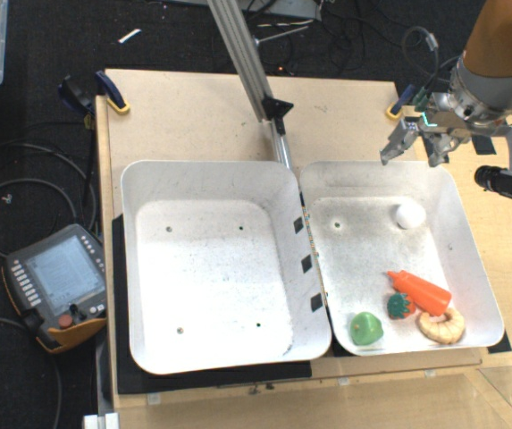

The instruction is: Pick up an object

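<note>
Far left of frame: teach pendant (56,284) on the dark floor, cables around it. Tabletop (202,119) carries both bins. Left bin (139,239): bare white floor, nothing to grab.

Right bin (349,195) has all the candidates:
- white ball (408,214), alone, upper middle of the bin
- green round piece (366,328), near the bottom edge
- small dark green piece (399,306), touching the orange carrot-shaped toy (423,290)
- tan ring-shaped piece (441,326), lower right corner, just under the carrot tip

Gripper (414,145) hangs at upper right of frame, above the right bin's top rim, well apart from every object. Jaws look spread, nothing between them.

Progress: pick not started as far as this shows. No object lifted, none in contact. Left to do: choose a target, descend, close, lift. My read: the white ball is nearest the gripper and isolated, so the cleanest approach; the carrot cluster is crowded and risks a bad pinch.
</note>
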`<state>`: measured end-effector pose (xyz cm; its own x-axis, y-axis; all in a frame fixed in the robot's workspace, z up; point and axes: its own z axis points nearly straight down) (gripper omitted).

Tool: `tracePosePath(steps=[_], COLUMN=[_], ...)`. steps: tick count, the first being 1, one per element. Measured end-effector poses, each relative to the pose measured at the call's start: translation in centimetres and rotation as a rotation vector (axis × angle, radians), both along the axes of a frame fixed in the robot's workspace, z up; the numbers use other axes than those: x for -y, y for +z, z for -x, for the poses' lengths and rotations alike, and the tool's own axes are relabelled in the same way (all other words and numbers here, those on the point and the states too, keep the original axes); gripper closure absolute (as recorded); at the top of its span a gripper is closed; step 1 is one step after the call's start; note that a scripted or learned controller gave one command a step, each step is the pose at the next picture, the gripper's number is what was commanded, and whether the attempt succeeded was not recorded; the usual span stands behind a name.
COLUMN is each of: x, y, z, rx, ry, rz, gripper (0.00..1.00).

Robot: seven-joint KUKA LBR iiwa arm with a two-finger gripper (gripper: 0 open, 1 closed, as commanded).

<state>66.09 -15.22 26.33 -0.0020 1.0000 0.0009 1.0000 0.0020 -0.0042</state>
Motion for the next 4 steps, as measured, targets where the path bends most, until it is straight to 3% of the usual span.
tracePosePath(steps=[1,4], x=[0.0,-0.9], y=[0.3,-17.0], z=[-0.1,-0.6], rx=[0.004,0.0], ry=[0.002,0.001], rz=[0.002,0.001], gripper=[0.0,0.0])
